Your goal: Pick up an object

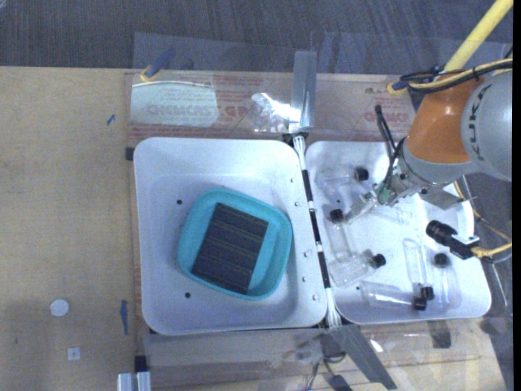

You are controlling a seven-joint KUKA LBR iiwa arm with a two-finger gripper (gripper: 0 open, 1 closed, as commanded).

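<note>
Two white bins sit side by side on a bench, seen from above at a slant. The arm, grey with an orange band, enters from the view's right and reaches over the right bin. The gripper is low over that bin's upper middle, pointing toward the divider between the bins. Whether it is released or clenched cannot be told at this scale, and nothing can be seen in its grasp.

Several clear vials with black caps lie scattered in the right bin. One vial lies just left of and slightly above the gripper, its cap near the gripper's upper side. A black cap lies left of and just below the gripper tip, near the divider. Another vial lies below the gripper, tilted, cap to its right. A further vial lies well below, along the bin's lower part, cap to the right. An upright-lying vial rests below and right of the gripper. A separate cap lies right of that.

Well left of the gripper, the left bin holds a teal tray, tilted, with a dark ribbed block lying in it. Crumpled clear plastic lies above both bins, up and left of the gripper.
</note>
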